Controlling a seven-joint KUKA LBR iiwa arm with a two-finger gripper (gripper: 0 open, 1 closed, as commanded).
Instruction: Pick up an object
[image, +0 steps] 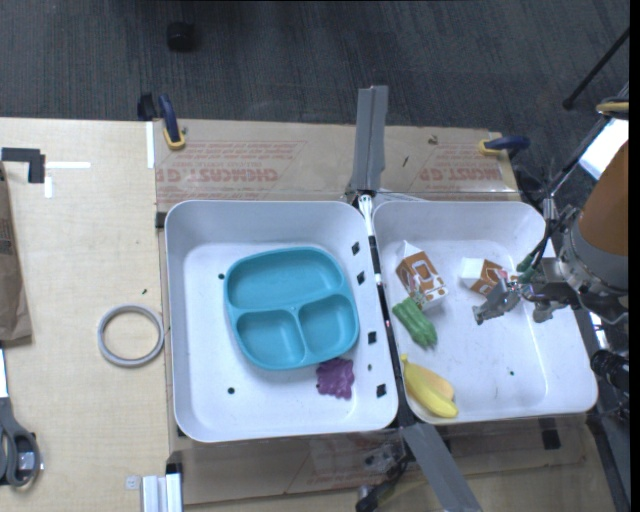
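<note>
The right bin (560, 390) holds a white and orange carton (421, 277), a green toy vegetable (415, 322), a yellow banana (430, 389) at the front left corner, and a small brown and white packet (482, 272). My gripper (517, 306) hangs over the middle right of this bin, just to the lower right of the packet. It is open, with bare bin floor between its two grey fingers. The arm's orange band (612, 215) sits at the right edge.
The left bin (190, 330) carries a blue divided plate (291, 307) and a purple grape bunch (336, 377). A grey divider post (370, 140) stands between the bins. On the bench at left lie a tape ring (130, 334) and scissors (18, 450).
</note>
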